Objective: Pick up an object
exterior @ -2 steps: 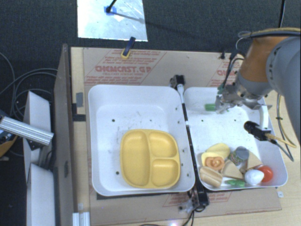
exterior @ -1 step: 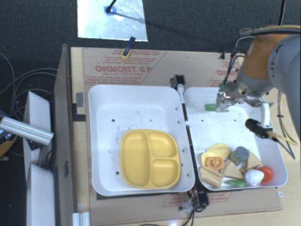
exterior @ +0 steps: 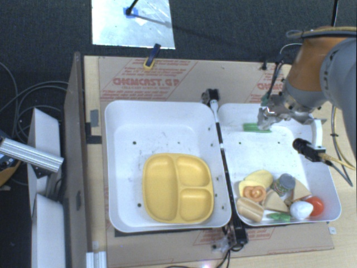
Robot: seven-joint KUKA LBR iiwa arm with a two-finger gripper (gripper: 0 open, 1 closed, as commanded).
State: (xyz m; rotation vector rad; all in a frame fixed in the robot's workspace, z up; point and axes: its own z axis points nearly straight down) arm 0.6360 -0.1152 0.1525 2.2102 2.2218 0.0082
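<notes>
Lowest in your frame, at the lower right, a heap of toy food crowds the near corner of the right white bin — a yellow piece with an orange centre, a small grey can, tan wedge shapes, a white egg touching a red tomato-like ball, and a green strip along the near wall. To its left, the left white bin holds a yellow plastic three-compartment plate, lying flat in the near half. Higher up, a flat green piece lies by the right bin's far wall. The gripper sits right over its right end, apparently touching it — you cannot tell its pincer state from here, nor whether it has the piece. The grey arm with its orange band fills the upper right.
</notes>
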